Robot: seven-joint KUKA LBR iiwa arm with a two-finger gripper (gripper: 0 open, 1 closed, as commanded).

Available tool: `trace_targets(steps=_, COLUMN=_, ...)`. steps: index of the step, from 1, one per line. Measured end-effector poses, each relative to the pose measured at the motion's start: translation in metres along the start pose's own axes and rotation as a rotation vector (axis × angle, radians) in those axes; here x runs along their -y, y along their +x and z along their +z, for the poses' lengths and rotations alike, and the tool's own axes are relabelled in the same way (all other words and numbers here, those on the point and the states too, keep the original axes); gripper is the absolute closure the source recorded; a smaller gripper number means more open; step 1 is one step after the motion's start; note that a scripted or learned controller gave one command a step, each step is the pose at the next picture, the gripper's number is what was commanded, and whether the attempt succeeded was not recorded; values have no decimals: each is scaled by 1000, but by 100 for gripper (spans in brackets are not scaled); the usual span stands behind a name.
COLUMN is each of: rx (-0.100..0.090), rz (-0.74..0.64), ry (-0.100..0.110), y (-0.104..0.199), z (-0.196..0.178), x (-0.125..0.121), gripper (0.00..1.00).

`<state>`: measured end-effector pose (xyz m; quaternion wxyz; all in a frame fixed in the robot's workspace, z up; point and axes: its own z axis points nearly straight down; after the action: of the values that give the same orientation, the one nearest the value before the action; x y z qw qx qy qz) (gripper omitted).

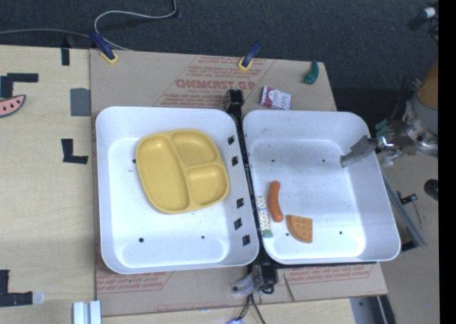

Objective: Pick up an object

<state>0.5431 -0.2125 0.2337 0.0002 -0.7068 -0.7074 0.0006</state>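
Observation:
An orange sausage (275, 201) lies in the right bin (320, 130), close to its left wall. Just below and to its right rests an orange waffle-like wedge (300, 228). My gripper (355, 152) reaches in over the bin's right rim, well up and to the right of both items, touching neither. Nothing shows in its grasp. The left bin (121, 244) holds a yellow divided plate (183, 170).
A small red-and-white packet (274, 97) lies on the cardboard behind the bins, with a green object (312, 72) near the bench's back edge. Two yellow clamps (249, 59) pin the cardboard. The right bin's floor between gripper and food is bare.

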Motion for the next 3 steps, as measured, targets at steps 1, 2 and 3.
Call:
trace_targets(steps=1, rx=-2, rz=0, ry=2, y=58, z=122, x=-35, gripper=0)
trace_targets(steps=2, rx=-1, rz=-2, ry=-4, y=108, z=148, x=-110, gripper=0)
trace_targets(steps=3, rx=3, rz=-3, ry=-3, y=107, z=138, x=-110, gripper=100)
